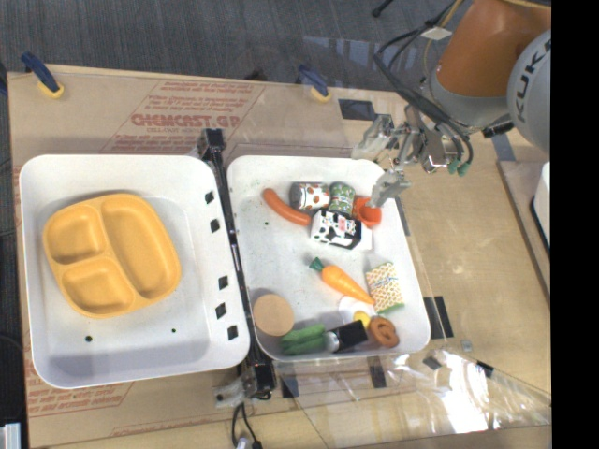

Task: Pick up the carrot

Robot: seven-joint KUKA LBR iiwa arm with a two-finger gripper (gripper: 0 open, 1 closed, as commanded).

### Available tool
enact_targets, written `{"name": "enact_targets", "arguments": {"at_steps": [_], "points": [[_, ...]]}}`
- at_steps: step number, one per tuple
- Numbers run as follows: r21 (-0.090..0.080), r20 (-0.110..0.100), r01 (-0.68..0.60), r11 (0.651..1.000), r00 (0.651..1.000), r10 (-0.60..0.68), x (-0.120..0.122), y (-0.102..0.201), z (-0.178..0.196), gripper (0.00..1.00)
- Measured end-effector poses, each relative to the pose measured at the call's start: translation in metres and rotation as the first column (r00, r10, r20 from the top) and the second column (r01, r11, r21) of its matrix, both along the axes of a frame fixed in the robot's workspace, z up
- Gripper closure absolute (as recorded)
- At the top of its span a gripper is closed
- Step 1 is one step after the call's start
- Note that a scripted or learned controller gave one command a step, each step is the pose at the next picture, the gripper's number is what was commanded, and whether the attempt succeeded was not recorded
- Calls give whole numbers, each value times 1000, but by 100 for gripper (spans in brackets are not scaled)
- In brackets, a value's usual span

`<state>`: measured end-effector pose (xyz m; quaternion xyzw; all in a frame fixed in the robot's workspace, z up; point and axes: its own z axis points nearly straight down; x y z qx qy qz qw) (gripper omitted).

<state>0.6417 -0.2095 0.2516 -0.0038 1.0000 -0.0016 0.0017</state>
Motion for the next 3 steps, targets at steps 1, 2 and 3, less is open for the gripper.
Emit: {"name": "enact_targets", "arguments": {"at_steps": [1, 2, 3], "points": [[8, -10, -231, 973, 973, 231, -42, 2, -120, 0], [8, -4, -445, 895, 895, 445, -84, 47, -144, 0], [4, -3, -303, 953, 953, 303, -102, 1, -158, 0]]}}
